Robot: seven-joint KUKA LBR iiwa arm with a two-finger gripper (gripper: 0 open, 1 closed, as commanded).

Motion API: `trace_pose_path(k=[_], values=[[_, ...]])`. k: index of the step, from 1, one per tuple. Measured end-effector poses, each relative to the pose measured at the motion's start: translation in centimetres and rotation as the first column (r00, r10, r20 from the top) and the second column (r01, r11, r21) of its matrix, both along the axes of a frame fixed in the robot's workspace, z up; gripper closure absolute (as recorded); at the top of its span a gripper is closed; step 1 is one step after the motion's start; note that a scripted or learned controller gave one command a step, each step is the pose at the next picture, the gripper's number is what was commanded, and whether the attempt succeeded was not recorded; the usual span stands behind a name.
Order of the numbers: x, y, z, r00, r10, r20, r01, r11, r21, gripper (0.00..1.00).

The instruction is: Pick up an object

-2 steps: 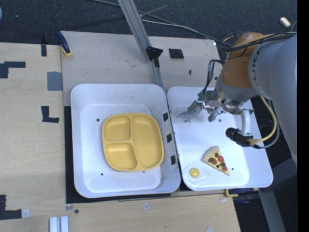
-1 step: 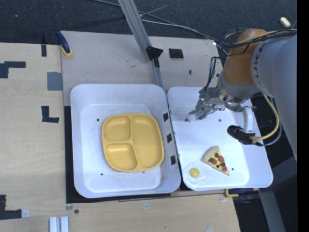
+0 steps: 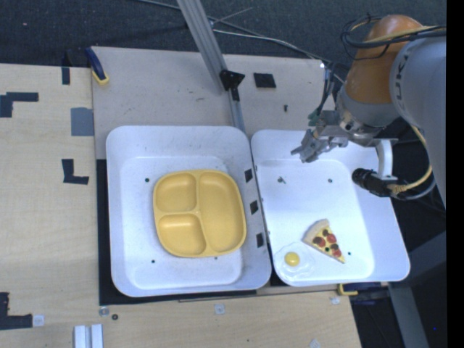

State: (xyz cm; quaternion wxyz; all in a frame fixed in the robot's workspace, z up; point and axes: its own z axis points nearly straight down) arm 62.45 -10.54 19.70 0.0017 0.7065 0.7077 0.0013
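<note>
tool (image 3: pixel 307 153) over right bin's (image 3: pixel 377 216) far edge (finger state unclear), pizza slice (image 3: pixel 325 240) well apart, nearer camera

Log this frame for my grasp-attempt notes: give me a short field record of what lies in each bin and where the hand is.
left bin: yellow divided plate, three compartments
right bin: toy pizza slice and toy fried egg, near the front edge, apart from each other
hand: over the right bin's far-left part, away from both toys
held: nothing seen between its fingers
</note>
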Motion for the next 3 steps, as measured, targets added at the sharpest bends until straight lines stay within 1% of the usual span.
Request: trace_pose_path(k=[1, 2, 3], values=[[-0.9, -0.4, 5.2, 1.000, -0.002, -0.002, 0.002, 1.000, 0.000, 1.00], [-0.9, -0.4, 6.5, 1.000, -0.001, -0.004, 0.001, 1.000, 0.000, 1.00], [-1.7, 4.7, 4.7, 1.000, 0.003, -0.007, -0.003, 1.000, 0.001, 1.00]])
